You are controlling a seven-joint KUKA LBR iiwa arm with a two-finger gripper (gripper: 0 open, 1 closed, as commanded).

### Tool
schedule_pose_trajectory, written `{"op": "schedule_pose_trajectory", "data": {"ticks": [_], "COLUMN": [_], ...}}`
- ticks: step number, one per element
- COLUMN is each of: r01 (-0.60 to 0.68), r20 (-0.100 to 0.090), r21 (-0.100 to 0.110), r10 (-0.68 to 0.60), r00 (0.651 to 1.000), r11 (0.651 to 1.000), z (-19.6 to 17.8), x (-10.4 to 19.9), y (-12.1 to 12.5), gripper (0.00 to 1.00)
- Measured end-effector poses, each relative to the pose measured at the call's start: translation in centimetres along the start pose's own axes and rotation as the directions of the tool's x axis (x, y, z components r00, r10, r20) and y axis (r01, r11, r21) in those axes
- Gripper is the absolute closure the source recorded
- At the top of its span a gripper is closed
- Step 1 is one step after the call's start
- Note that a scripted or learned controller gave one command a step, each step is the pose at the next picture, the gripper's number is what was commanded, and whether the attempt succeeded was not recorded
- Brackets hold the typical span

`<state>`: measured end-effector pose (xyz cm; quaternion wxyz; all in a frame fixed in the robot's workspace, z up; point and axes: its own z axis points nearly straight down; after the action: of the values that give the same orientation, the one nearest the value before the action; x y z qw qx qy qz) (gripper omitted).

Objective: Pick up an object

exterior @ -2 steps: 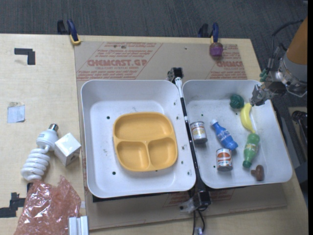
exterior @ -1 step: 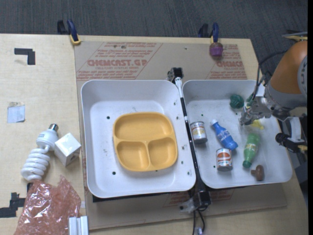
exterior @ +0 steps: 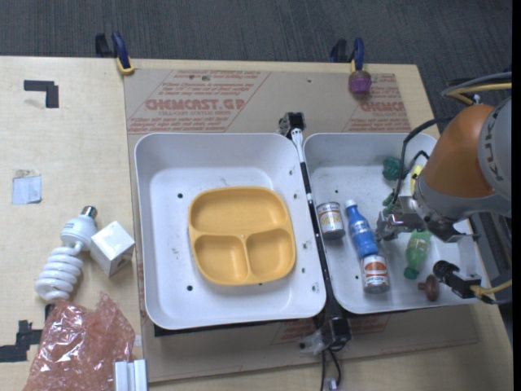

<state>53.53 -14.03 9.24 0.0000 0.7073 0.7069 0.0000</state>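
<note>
Pincer (exterior: 393, 221) sits low in the right bin (exterior: 358, 296), just beside the blue bottle (exterior: 359, 228); can't tell its opening or whether it has anything. Risk: bottle, can (exterior: 330, 218), red-label jar (exterior: 374, 272) and green bottle (exterior: 416, 252) lie close together, so closing may nudge or snag a neighbour. Blue bottle lies flat, long axis roughly along the bin's depth, cap toward the far wall.

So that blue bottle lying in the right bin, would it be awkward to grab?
Probably somewhat. The blue bottle lies on its side and looks round, so a nudge would likely roll it. It looks like smooth plastic, perhaps slippery. A small can lies close beside it, leaving the gripper little room.
</note>
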Motion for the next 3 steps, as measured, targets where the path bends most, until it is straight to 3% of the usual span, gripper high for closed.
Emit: {"op": "schedule_pose_trajectory", "data": {"ticks": [1,3], "r01": [-0.001,-0.002], "r20": [0.0,0.0], "r21": [-0.001,-0.002], "r10": [0.001,0.002], "r00": [1.0,1.0], "r11": [1.0,1.0], "z": [0.01,-0.02], "x": [4.32,4.72], "y": [-5.77,-5.71], "gripper": [0.0,0.0]}}
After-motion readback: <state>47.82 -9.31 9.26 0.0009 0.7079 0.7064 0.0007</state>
